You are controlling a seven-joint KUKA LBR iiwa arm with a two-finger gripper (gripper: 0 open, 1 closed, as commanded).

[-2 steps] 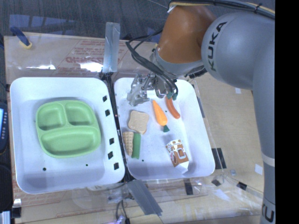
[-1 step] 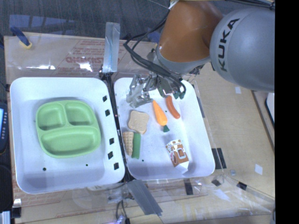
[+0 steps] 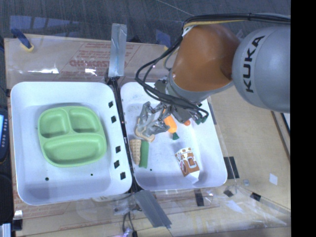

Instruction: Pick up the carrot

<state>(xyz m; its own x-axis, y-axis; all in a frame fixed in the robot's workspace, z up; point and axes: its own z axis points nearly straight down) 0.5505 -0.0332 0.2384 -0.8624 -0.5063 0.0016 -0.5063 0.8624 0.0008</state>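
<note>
Orange against the white of the right bin (image 3: 212,174), the carrot (image 3: 171,126) lies just beside the gripper (image 3: 148,125), on its right side and touching or nearly touching the metal fingers. Whether those fingers are apart or together I cannot tell. A green stick (image 3: 144,154) and a small printed packet (image 3: 187,162) lie nearer the front wall. A green divided plate (image 3: 72,135) sits in the left bin (image 3: 24,181).
</note>
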